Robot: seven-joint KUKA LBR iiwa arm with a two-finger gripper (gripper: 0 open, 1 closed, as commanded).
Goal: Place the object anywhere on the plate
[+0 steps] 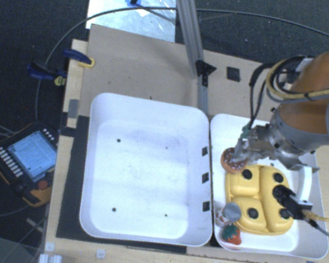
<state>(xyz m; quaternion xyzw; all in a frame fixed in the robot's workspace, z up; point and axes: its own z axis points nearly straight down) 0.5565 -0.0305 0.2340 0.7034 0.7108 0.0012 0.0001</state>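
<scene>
The gripper hangs just above the far left corner of the yellow plastic plate with compartments, over a small round brown and pink ring-like object that lies just beside this corner. I cannot tell if the gripper is spread or pressed together. I judge the step is the grasp; next comes a lift and a short carry onto the plate. The plate lies in the right white bin, with a small grey object and a red and green one at its near left corner.

My feed evenly lit, slightly soft; white bins near blown out, glare patch on floor top.
</scene>
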